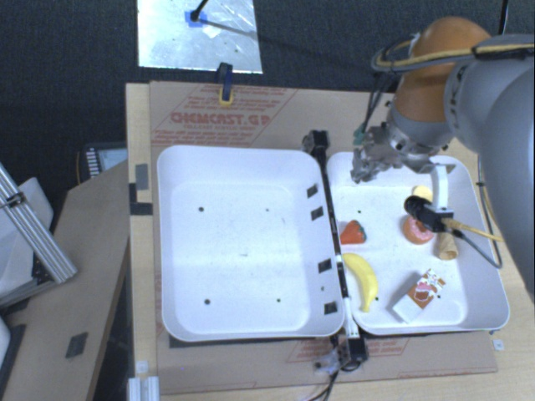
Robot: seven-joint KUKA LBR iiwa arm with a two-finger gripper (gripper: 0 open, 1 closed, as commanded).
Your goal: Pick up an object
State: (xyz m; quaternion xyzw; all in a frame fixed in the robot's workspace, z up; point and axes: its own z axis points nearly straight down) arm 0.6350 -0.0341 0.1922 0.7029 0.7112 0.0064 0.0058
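My gripper [362, 172] hangs over the far left corner of the right bin [481, 286], with nothing seen between its fingers. In that bin lie a red strawberry-like piece [354, 233], a yellow banana [362, 280], a white carton with a red picture [420, 294], a pink round piece [416, 230], a small yellow thing [422, 194] and a tan cone-like piece [447, 245]. The red piece is nearest the gripper, lying below it in the view.
The left bin [242, 241] sits beside the right one, with a black-clipped divider [326, 224] between them. A shiny foil sheet [201, 23] lies beyond the bench. A metal frame [33, 232] stands at the left.
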